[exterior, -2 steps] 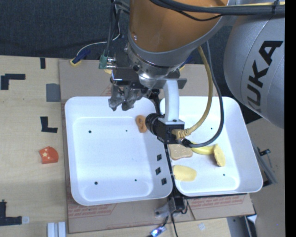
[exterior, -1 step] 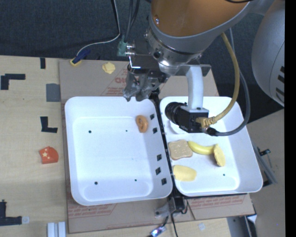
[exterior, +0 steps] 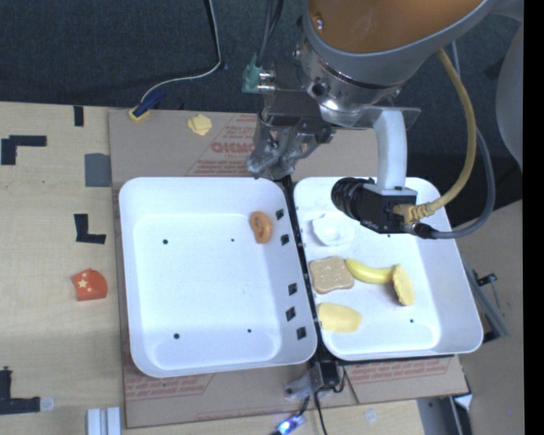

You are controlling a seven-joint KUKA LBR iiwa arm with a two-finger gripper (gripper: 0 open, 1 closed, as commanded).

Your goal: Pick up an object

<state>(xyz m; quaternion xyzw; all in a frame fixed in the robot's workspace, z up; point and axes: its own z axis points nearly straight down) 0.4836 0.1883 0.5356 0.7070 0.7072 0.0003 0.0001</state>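
Two shallow white plastic bins side by side on bench. Left bin [exterior: 144, 280]: small orange ring-shaped pastry toy [exterior: 261, 226] near its right wall, toward back. Right bin [exterior: 455, 327]: tan toast slice [exterior: 330, 274] at left, yellow banana [exterior: 371, 272] just right of it, yellow wedge piece [exterior: 403, 286] at banana's right end, pale yellow oval piece [exterior: 339, 318] in front of toast. Gripper [exterior: 274, 161] sits behind the bins' shared edge.

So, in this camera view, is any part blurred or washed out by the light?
In the camera view the right bin looks overexposed, so the white item at its top nearly melts into the floor; the arm's orange band is close and soft; the toast slice and banana stay sharp.
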